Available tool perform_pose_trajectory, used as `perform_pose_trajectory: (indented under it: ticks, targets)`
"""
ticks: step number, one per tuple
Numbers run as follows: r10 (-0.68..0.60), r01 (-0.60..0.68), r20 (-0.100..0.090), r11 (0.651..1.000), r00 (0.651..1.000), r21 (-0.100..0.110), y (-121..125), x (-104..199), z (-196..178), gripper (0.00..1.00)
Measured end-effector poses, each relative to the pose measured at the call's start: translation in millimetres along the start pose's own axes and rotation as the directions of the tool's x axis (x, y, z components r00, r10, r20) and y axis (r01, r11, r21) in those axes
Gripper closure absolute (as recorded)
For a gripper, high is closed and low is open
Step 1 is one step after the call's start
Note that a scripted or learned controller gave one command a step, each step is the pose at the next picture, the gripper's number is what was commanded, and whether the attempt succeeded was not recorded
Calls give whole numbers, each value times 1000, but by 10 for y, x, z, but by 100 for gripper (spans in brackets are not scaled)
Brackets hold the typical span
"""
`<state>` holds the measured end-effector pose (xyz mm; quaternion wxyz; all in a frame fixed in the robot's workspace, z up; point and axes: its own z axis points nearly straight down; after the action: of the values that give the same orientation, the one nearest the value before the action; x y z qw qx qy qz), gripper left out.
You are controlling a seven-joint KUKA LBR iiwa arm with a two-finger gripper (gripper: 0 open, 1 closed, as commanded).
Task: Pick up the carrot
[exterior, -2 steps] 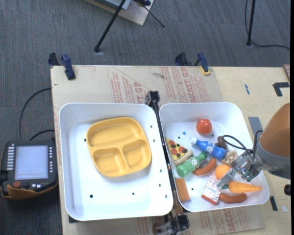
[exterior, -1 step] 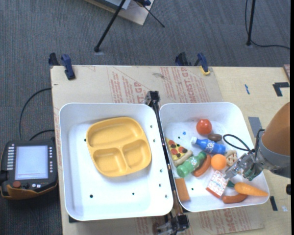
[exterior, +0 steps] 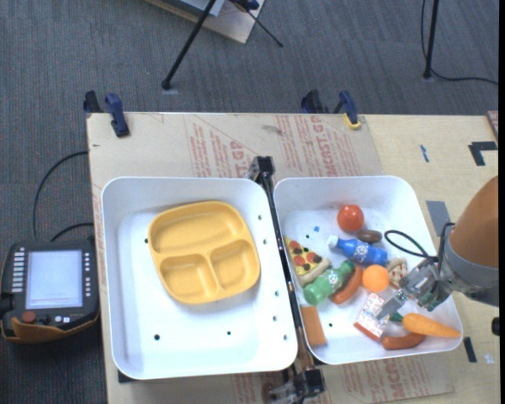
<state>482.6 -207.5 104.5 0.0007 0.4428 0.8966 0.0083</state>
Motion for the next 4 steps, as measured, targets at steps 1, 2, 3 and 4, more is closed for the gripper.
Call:
perform_pose_trajectory:
  ticks: [1, 2, 3, 4]
  targets:
    - [35, -35, 13, 999, 999, 8, 633, 461, 110, 0]
    - [341, -341, 10, 940, 940, 6, 1025, 158, 120, 0]
    - [340, -340, 12, 941, 940, -2, 1047, 145, 6, 100]
    - [384, -384, 10, 923, 923, 12, 1670, -474, 199, 100]
